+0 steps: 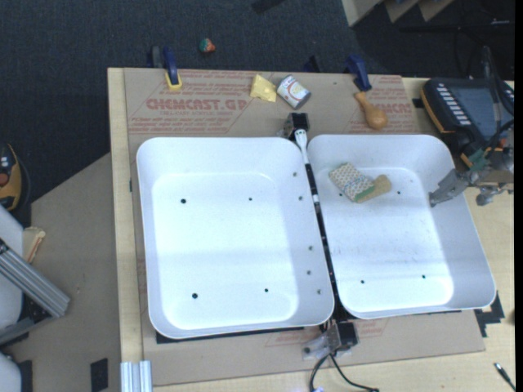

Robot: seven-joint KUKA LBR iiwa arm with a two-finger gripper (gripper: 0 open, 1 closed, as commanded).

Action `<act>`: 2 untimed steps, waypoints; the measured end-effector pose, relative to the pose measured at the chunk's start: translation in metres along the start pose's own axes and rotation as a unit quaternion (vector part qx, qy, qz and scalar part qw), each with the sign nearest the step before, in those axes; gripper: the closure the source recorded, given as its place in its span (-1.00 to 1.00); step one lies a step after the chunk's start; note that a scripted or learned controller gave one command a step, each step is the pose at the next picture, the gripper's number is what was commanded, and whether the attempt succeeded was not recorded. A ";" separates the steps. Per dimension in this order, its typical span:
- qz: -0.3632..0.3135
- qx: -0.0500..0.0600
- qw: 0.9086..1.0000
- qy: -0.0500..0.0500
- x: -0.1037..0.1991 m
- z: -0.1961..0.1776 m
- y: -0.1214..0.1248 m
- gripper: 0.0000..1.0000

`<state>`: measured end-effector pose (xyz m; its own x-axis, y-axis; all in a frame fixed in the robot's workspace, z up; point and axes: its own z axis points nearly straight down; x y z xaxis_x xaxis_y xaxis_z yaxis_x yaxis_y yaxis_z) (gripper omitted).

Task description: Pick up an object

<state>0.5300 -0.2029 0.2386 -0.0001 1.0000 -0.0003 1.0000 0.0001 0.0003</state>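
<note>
Grey two-finger gripper hovered at three o'clock over the right shallow white bin, claw state impossible to tell, patterned tan sponge-like block lay at the bin's eleven o'clock.

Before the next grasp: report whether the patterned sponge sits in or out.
In: patterned tan sponge lies on the right white bin floor.

2 bins side by side, sponge in right bin, gripper at its right rim
</note>
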 end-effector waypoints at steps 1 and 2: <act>-0.001 0.005 1.000 0.002 0.004 0.122 0.021 -1.00; -0.001 -0.011 1.000 -0.004 -0.008 -0.210 0.050 -1.00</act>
<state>0.5801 -0.2104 0.4490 -0.0021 1.0000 -0.0089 0.9998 0.0023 0.0216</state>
